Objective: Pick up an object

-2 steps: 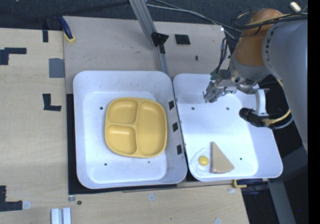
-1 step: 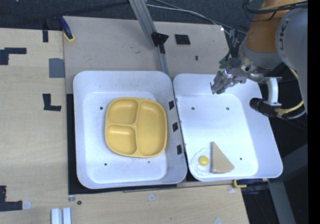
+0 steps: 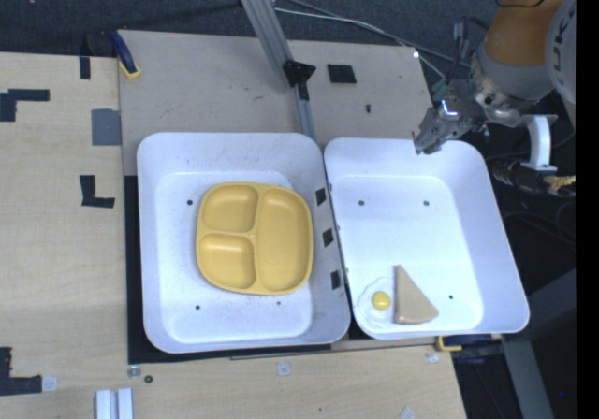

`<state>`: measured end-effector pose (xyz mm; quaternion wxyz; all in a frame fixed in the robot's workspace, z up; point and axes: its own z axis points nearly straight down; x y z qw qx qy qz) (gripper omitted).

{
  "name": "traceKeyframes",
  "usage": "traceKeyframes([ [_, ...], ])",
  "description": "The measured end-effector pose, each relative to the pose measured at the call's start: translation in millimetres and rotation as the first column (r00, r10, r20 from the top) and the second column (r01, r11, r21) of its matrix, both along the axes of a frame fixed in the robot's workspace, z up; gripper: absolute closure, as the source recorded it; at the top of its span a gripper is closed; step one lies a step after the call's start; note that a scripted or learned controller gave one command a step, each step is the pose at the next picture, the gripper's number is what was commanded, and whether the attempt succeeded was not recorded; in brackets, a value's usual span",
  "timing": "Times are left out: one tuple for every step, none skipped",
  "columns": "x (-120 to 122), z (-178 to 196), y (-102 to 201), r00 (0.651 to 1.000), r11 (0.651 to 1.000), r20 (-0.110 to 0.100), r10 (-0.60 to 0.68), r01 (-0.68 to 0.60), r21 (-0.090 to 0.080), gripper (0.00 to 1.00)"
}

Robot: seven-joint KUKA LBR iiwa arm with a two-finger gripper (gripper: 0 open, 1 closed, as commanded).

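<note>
Tool [image 3: 432,138]: hovering over the right bin's [image 3: 468,165] far rim; grip state impossible to tell.
Right bin: holding a tan wedge [image 3: 412,298] beside a fried-egg toy [image 3: 377,301].
Left bin [image 3: 168,174]: carrying a yellow divided plate [image 3: 254,238].

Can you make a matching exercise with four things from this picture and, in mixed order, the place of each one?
Things:
1. yellow divided plate
2. tan wedge
3. small yellow ball
4. gripper

Places:
A. above the right bin's far rim
B. left bin
C. right bin's near edge, left of its neighbour
D. right bin's near edge, right of its neighbour

Pairs: 1-B, 2-D, 3-C, 4-A
</note>
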<state>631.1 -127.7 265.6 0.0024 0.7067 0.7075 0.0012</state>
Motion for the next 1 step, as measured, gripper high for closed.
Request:
traceKeyframes([
  [0.4,31.7,0.1,1.000,1.000,-0.004,0.000,0.000,0.001,1.00],
])
